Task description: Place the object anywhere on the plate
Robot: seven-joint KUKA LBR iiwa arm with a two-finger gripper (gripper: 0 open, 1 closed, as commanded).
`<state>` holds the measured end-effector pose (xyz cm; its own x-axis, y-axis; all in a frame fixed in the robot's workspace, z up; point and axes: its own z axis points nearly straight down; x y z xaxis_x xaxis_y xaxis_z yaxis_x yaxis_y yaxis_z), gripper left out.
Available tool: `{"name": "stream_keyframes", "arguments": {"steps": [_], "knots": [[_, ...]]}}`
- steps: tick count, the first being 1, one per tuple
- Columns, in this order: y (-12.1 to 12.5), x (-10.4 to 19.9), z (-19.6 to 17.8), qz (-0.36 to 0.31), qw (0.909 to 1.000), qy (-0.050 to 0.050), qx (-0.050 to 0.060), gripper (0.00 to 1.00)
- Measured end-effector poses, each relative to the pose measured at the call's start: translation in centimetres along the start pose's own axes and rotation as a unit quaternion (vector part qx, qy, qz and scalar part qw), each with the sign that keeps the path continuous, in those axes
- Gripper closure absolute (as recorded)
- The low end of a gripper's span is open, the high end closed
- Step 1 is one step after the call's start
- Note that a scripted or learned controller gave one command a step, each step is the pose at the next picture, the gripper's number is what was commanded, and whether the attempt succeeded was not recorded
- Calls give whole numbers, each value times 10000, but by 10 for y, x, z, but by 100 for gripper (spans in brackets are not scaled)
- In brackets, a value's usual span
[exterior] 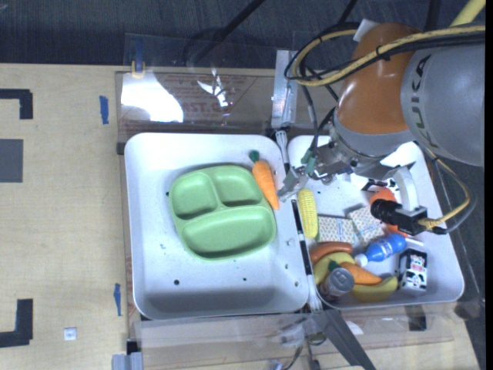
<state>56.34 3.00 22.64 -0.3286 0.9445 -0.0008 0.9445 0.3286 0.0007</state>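
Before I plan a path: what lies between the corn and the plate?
In the camera view, the carrot lies between them, against the plate's right edge; the rim where the two bins meet runs beside the corn.

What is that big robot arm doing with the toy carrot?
The robot arm's gripper is down at the wall between the two white bins. A toy carrot leans on the right edge of the green plate in the left bin. More toys, like a corn cob, sit in the right bin.

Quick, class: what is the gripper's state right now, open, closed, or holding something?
Gripper: cannot be told. It sits at the divide between the bins, next to the carrot by the green plate.
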Motion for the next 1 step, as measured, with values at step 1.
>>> {"name": "stream_keyframes", "arguments": {"steps": [1], "knots": [[0, 0, 0, 0, 10000, 0, 0, 0]]}}
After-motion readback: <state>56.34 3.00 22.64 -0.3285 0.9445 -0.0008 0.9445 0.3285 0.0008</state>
